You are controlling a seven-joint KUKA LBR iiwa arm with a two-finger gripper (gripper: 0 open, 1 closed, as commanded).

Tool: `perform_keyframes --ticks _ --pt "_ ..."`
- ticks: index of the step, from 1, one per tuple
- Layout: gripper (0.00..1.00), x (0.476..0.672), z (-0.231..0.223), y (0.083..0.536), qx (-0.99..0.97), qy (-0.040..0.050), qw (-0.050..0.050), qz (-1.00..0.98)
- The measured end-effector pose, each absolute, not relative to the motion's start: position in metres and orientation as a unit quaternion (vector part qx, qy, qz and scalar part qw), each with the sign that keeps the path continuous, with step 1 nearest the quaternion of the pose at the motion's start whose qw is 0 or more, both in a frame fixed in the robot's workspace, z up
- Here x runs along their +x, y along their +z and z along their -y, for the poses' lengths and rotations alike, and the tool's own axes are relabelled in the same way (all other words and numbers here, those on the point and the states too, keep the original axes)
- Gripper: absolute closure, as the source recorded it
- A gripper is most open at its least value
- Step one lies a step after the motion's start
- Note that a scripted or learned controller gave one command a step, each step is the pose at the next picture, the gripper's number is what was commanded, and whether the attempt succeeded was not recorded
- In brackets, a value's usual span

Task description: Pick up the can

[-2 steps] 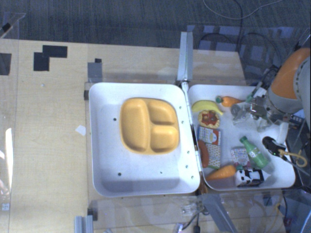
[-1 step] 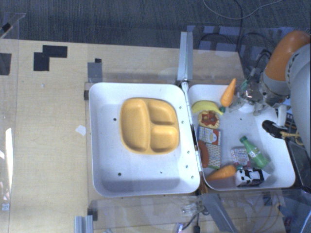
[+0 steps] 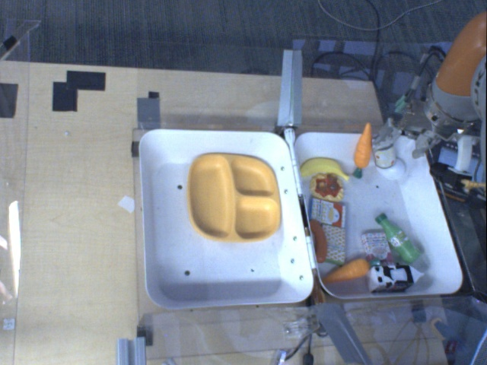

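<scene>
Can (image 3: 385, 155) upper right of the right bin (image 3: 437, 204), likely light, rigid, slick; grip mid-body across the sides. Tool (image 3: 403, 131) just above it, can't tell its state

Arm (image 3: 464, 67) cut off at right edge

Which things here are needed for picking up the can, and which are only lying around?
For the job: can; gripper; right bin.

Lying about: carrot beside the can; second carrot; banana; green bottle; yellow tray in the left bin.
</scene>
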State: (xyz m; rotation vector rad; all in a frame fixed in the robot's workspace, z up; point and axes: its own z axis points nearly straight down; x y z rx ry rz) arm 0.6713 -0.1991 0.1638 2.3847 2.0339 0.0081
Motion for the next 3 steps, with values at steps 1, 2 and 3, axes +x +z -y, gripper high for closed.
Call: perform_keyframes --ticks 1,2,3 --pt "0.0 0.67 0.16 0.323 0.728 0.0025 0.004 -0.685" --pt "0.0 0.669 0.191 0.192 0.724 0.0013 0.003 -0.69" --pt "0.0 0.679 0.152 0.113 0.706 0.0105 0.015 -0.708"
